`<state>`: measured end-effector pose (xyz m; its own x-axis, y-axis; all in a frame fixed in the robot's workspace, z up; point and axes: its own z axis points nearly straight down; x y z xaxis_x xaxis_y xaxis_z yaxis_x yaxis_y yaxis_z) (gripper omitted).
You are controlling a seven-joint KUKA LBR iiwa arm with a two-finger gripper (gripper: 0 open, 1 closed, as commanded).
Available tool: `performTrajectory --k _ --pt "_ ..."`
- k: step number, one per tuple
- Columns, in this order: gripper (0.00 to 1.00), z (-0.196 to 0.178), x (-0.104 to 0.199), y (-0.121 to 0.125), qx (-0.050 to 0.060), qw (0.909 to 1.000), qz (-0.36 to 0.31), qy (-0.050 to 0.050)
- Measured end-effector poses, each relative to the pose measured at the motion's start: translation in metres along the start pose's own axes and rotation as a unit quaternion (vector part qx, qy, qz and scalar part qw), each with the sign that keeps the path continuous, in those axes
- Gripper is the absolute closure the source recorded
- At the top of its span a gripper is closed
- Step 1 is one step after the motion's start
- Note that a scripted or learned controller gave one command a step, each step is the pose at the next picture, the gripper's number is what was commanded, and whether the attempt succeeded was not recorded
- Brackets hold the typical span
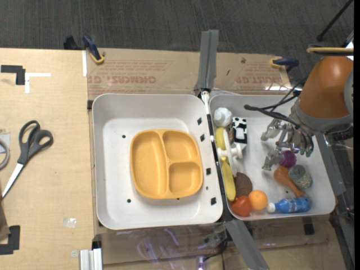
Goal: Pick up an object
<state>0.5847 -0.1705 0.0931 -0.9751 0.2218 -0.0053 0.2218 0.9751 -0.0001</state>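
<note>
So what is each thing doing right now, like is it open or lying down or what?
Gripper: down in the right bin, above the purple object.
Purple object: lying in the bin.
Blue bottle: lying on its side.
Banana: lying along the bin's left wall.
Orange: resting beside the tomato.
Yellow divided plate: flat in the left bin.
Scissors: on the bench, blades shut.
</note>
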Motion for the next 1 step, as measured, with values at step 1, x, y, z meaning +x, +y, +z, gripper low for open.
performTrajectory --k 1 --pt "1.00 -0.0103 -0.0015 0.0001 0.000 1.0000 0.000 -0.003"
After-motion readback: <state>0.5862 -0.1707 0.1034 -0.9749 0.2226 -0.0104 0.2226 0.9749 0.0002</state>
